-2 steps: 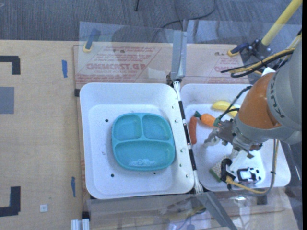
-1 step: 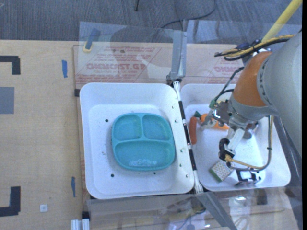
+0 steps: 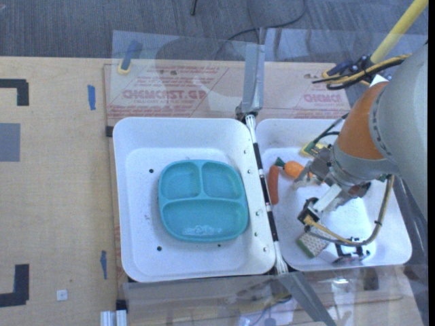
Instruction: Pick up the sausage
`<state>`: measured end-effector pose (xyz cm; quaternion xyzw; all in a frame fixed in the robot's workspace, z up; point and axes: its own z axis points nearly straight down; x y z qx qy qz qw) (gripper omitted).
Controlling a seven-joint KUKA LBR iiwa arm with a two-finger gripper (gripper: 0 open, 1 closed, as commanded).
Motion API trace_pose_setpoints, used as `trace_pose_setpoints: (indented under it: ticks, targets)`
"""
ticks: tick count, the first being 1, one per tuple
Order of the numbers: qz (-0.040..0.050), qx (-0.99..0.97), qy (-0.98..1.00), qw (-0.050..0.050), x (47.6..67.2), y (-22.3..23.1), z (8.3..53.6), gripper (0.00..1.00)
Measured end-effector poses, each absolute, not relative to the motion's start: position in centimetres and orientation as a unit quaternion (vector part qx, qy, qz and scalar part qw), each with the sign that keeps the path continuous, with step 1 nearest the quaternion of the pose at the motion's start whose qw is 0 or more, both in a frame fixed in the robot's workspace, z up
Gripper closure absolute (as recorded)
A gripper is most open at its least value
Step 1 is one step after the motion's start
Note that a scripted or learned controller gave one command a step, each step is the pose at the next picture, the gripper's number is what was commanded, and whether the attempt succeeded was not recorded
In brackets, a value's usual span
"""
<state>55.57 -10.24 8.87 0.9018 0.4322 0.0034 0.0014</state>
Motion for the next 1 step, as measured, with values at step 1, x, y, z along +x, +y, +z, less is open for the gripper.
trace_pose_setpoints:
  ticks: [1]
  targets:
    - [-0.0034, 0.892, 0.451, -0.002, 63.75, -12.17, 11.14, 0.0]
